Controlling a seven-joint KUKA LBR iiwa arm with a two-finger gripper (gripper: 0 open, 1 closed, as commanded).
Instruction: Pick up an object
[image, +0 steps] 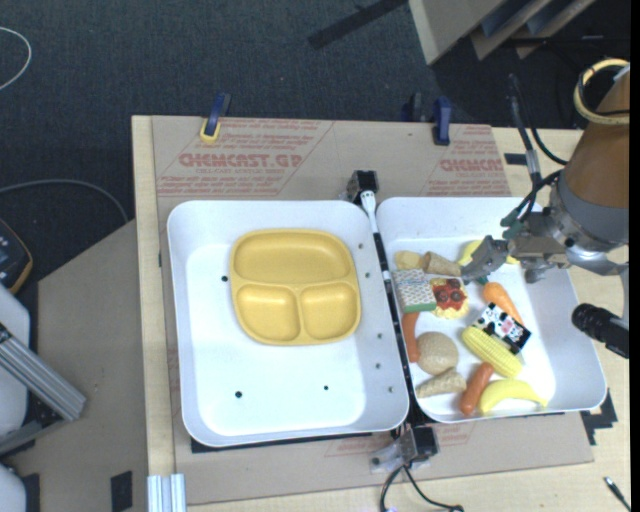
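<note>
Two shallow white bins sit side by side on a cardboard-covered bench (300, 150). The left bin (200, 330) holds a yellow three-compartment plate (296, 284), lying flat toward the bin's far half with its one large compartment at the back and two smaller ones at the front. The right bin (580, 370) holds a heap of toy food: a carrot (503, 300) near the middle, a small black-and-white carton (500, 325) just in front of it, a corn cob (489, 349) touching the carton's near side, a banana (510, 397) along the front edge, and a reddish sausage (476, 387) leaning against the banana's left end. Further left lie a round tan potato-like piece (437, 349), a pale bread-like piece (440, 382) in front of it, a red-and-yellow item (449, 295) and a checked packet (413, 291) near the divider between the bins. The grey arm with its orange band (600, 165) reaches in from the right, and the gripper (484, 260) hangs over the far part of the right bin — just above the toy pieces at the back of the heap. Its dark fingers point down and left, but how far apart they stand cannot be told, and nothing can be seen held between them.
</note>
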